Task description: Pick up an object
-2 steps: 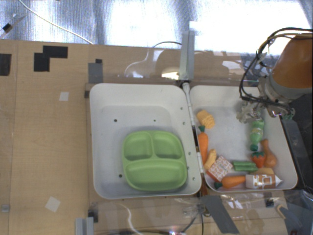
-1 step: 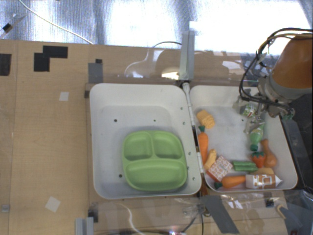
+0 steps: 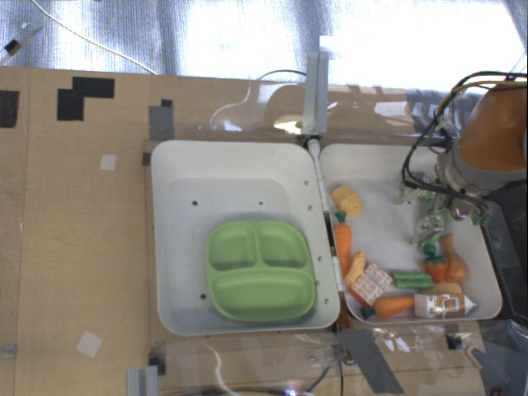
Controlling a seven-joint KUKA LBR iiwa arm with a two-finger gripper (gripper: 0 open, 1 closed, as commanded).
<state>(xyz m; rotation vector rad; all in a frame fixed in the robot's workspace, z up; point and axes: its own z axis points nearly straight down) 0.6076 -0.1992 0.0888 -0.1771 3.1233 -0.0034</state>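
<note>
Reaching in: arm (image 3: 495, 139) from the right, wrist over the right bin's (image 3: 379, 200) far right side.
Gripper (image 3: 431, 225): low among the toys; finger opening cannot be told, nothing seen held.
Objects: carrot (image 3: 342, 244), corn (image 3: 347, 200), green bean (image 3: 412, 280), bottle (image 3: 443, 305), left of and below the gripper.
Left bin (image 3: 177, 180): green divided plate (image 3: 261, 269).

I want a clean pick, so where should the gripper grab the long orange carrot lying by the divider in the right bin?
Probably mid-body on the long orange carrot, coming straight down, fingers closing across its width. It lies lengthwise along the divider, so that side is tight.
</note>
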